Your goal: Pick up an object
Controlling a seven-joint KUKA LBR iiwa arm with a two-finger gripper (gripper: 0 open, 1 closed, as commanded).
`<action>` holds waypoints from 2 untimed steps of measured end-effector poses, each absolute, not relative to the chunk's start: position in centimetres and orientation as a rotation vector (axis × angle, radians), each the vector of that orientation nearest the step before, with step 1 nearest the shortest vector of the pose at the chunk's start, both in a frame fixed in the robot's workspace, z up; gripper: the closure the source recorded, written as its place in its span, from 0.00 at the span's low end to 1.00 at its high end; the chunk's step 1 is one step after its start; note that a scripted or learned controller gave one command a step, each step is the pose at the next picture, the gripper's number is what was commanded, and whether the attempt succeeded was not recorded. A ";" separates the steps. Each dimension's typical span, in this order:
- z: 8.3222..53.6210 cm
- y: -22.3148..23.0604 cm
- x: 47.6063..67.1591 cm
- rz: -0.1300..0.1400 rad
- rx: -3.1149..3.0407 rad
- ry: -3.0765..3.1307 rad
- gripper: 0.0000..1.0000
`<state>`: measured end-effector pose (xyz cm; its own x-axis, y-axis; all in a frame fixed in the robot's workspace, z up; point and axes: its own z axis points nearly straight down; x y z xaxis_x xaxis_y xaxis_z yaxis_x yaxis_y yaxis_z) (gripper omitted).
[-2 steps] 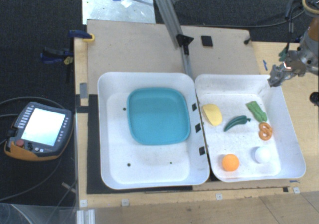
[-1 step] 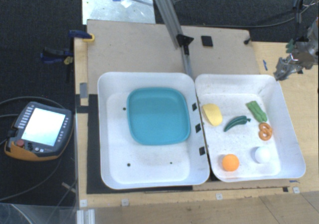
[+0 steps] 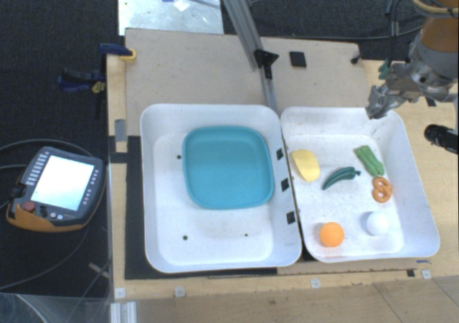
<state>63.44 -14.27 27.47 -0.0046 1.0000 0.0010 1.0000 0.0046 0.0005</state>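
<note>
The right bin (image 3: 410,164) holds a yellow lemon-like piece (image 3: 306,166), a dark green pepper (image 3: 341,176), a light green vegetable (image 3: 368,160), a brown pretzel (image 3: 381,189), a white ball (image 3: 376,223) and an orange ball (image 3: 330,234). My gripper (image 3: 378,107) hangs over the bin's far right corner, above and right of the light green vegetable, with nothing seen between its fingers.
The left bin (image 3: 165,242) carries a teal square plate (image 3: 227,167). A metal pole (image 3: 244,20) slants across the back of the bench. A teach pendant (image 3: 57,189) lies on the floor at the left, and clamps (image 3: 107,50) grip the bench's left edge.
</note>
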 end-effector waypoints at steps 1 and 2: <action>26.2 -8.4 62.3 -0.001 -2.215 -2.227 1.00; 26.2 -3.3 61.0 -0.002 -2.217 -2.226 1.00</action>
